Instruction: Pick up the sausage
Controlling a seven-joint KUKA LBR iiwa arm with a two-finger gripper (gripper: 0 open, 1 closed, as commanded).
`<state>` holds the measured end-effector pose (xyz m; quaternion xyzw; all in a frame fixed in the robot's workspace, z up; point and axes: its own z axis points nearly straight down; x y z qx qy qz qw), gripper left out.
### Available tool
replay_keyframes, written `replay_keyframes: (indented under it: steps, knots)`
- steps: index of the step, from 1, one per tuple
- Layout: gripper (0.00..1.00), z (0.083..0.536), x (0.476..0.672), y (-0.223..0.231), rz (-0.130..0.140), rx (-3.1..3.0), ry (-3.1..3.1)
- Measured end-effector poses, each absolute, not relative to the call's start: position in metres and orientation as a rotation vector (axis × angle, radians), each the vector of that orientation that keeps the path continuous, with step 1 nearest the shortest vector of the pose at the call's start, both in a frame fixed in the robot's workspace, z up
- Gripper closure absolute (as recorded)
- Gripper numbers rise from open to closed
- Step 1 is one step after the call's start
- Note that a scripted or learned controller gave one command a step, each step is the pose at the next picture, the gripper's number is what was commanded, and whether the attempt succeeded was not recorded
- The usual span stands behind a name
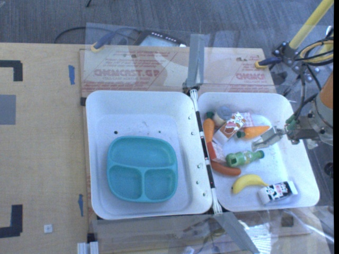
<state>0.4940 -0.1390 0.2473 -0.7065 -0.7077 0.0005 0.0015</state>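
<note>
The sausage (226,168) is a short red-orange piece lying in the right bin (304,165), low on its left side, just below the green bottle (244,156). My gripper (266,137) reaches in from the right and hovers over the middle of that bin, next to the orange carrot (255,132). It is up and to the right of the sausage, apart from it. The gripper looks open, with nothing between its fingers.
Around the sausage in the right bin lie a banana (248,182), a milk carton (277,191), a red-and-white snack box (233,125), another orange piece (209,129) and a thin red piece (211,150) by the left wall. The left bin (100,110) holds a teal divided plate (142,169).
</note>
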Motion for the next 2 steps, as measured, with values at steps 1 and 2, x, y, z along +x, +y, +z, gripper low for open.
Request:
replay_keyframes:
  steps: [1, 2]
  knots:
    - [0.00, 0.1018, 0.5049, -0.0916, -0.001, -1.864, -2.528]
    - [1.00, 0.1114, 0.5051, -0.0933, -0.004, -1.872, -2.525]
